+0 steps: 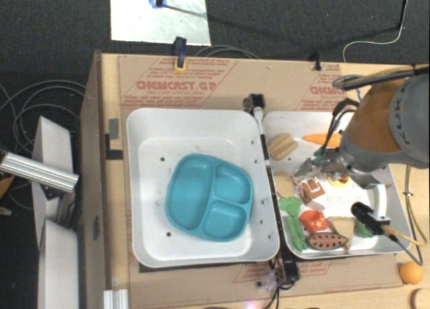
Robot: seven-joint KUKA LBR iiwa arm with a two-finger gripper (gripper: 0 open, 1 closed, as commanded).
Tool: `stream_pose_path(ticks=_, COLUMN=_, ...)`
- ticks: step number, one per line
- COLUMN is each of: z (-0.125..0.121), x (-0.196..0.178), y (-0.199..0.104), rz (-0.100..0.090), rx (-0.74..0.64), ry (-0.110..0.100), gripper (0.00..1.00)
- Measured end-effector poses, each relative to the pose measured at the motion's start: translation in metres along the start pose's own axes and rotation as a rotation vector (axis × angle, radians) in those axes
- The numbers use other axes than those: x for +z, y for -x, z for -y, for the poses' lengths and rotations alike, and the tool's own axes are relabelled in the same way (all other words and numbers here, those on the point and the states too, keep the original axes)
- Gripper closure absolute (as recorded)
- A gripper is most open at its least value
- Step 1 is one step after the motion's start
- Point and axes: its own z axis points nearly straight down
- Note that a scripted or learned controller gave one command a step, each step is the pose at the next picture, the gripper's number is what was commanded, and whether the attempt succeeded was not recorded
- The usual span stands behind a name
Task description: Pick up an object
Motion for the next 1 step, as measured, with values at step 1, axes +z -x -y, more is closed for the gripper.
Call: stream_pose_path(ticks=1, z=0.0001, x=0.0002, y=-0.0009, rz=0.000, rx=0.000, ry=-0.001, gripper=0.00)
